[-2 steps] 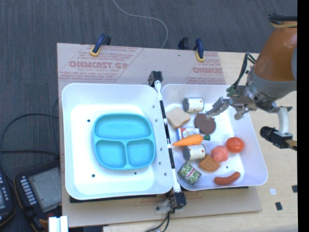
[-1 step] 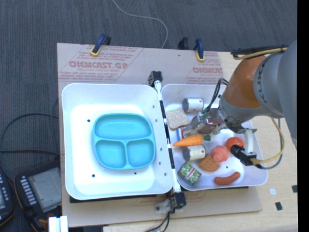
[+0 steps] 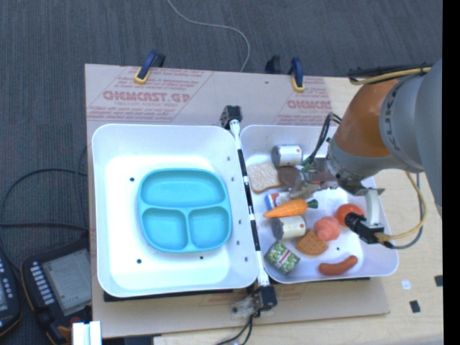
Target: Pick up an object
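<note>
The arm (image 3: 388, 131), grey with an orange band, is seen reaching in from the right over the right bin (image 3: 388, 264). The gripper (image 3: 310, 182) is positioned low in the upper middle of that bin, among the objects, beside a brown item (image 3: 289, 175) and just above the carrot (image 3: 287, 208). Whether the gripper is released or clenched cannot be determined, and no object can be seen held in it.

The right bin is loaded with toy food items. A slice of bread (image 3: 264, 177) lies at the left wall. A small silver can (image 3: 287, 154) lies at the upper middle, and a second can (image 3: 290, 227) lies below the carrot. A green packet (image 3: 282, 257) is located at the lower left corner. A round brown cookie (image 3: 312, 244) lies beside a red-orange round fruit (image 3: 328, 228). A red tomato (image 3: 347, 213) is found to its right, partly covered by the arm's fittings. A sausage (image 3: 338, 266) lies near the front wall.

The left bin (image 3: 115, 264) carries a blue divided plate (image 3: 185, 209) with three compartments. Both bins rest on a desk (image 3: 144, 103) covered by a printed board.
</note>
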`<state>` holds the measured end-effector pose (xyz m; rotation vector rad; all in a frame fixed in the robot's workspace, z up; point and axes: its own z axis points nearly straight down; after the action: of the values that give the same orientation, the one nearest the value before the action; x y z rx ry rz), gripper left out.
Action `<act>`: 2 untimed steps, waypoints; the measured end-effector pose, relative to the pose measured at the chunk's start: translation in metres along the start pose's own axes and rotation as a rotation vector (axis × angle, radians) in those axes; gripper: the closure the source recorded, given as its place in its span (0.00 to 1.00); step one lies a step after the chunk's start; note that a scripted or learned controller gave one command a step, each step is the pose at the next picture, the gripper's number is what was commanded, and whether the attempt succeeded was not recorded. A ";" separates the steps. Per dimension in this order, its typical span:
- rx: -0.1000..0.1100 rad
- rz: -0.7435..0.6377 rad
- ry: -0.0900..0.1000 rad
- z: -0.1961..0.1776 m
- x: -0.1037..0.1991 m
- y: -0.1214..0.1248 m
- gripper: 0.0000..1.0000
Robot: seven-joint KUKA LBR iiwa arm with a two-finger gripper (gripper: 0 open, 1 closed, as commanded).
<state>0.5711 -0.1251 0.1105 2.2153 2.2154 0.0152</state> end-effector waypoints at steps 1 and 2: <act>0.001 0.000 0.000 -0.010 0.000 0.000 1.00; 0.000 0.000 0.000 -0.009 0.000 0.000 0.00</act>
<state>0.5711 -0.1250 0.1199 2.2149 2.2158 0.0143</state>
